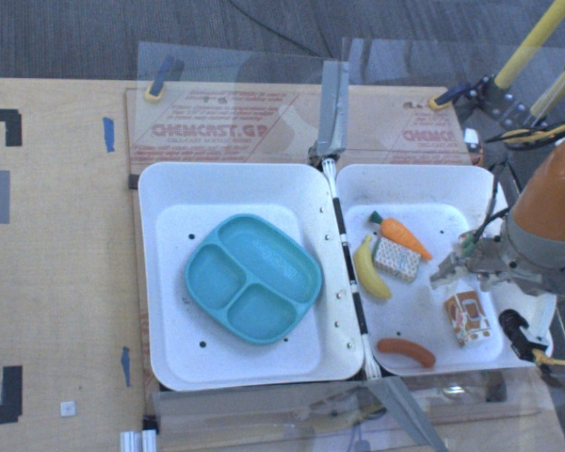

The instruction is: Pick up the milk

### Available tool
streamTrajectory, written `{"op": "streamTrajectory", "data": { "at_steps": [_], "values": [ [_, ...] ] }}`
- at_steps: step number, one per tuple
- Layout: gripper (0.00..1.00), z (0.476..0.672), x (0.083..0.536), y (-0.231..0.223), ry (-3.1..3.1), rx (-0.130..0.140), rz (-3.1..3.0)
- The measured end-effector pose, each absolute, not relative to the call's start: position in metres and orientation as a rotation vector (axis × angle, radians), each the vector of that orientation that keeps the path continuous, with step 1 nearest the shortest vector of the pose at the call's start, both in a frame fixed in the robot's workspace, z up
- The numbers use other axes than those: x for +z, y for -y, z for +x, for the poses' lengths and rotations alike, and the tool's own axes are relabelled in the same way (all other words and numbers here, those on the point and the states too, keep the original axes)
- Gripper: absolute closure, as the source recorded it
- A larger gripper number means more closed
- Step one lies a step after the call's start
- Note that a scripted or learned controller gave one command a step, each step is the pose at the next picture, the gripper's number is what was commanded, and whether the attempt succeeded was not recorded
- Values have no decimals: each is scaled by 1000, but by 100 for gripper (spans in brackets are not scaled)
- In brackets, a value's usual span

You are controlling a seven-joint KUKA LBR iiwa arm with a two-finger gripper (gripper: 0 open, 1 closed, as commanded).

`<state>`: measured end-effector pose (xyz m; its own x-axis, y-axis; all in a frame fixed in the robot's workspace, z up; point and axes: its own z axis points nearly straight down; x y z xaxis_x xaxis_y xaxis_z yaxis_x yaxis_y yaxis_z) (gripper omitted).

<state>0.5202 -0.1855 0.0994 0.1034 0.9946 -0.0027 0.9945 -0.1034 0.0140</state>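
The arm came in from the right side, its orange band sitting big and round at the edge with the grey wrist section right below it. The gripper pointed left and down off that wrist, metal bits splayed out a little, but the fingers were too murky to read.

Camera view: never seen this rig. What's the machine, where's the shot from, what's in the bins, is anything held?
One fixed camera looks down at a slant on two white bins. The grey-and-orange robot arm reaches in from the right; its gripper hovers over the right bin, just above the milk carton, with nothing seen between its fingers. That bin also holds a carrot, a banana, a speckled block and a sausage. The left bin holds a teal divided plate.
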Motion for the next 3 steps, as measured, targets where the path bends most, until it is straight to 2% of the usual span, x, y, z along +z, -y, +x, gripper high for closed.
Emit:
{"op": "streamTrajectory", "data": {
  "at_steps": [1, 2, 3],
  "values": [
    [0, 482, 88, 189, -2053, 10, 2372],
    [100, 481, 98, 195, -2037, 10, 2380],
    [100, 480, 169, 115, -2120, -1, 2319]
  ]
}}
